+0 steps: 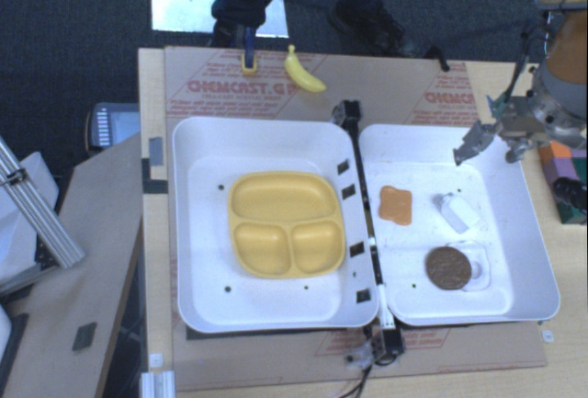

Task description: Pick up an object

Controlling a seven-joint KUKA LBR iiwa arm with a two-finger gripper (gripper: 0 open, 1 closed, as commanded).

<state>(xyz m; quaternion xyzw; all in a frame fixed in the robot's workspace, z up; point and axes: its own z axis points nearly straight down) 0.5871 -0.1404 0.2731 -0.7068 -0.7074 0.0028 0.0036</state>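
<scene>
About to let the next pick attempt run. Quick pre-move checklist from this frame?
1. Gripper not carrying anything: ok, nothing between its fingers.
2. Gripper over the right bin: ok, at its far rim.
3. Targets reachable: ok, orange piece, white bottle and brown disc lie apart on the bin floor.
4. Gripper lined up over a target: not ok, it hangs off to the far side of all three.
5. Yellow tray out of the way: ok, in the left bin.
6. Finger opening wide enough: cannot tell.
</scene>
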